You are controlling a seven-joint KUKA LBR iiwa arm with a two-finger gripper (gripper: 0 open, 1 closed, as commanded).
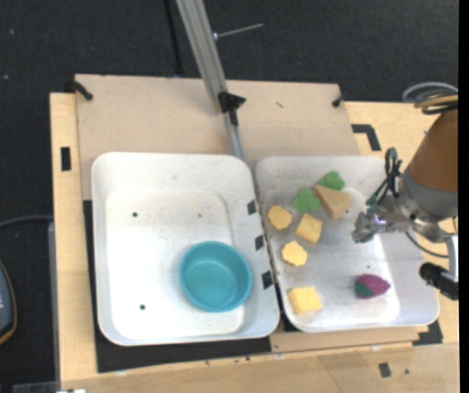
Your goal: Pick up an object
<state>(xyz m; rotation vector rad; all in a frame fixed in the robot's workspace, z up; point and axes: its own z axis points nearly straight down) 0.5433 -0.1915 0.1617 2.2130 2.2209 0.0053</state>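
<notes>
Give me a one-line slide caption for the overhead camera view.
Gripper hovers over the right bin of small foam pieces; blue bowl sits in the left bin.

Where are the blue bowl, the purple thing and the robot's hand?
blue bowl (214,276): camera view, on its inner bottom.
purple thing (372,286): camera view, on its middle.
hand (363,229): camera view, at its tip over the right bin.

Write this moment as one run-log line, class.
gripper: over right bin, right of tan block | purple object: lying in bin, untouched | blue bowl: left bin | pick: not yet done
</notes>
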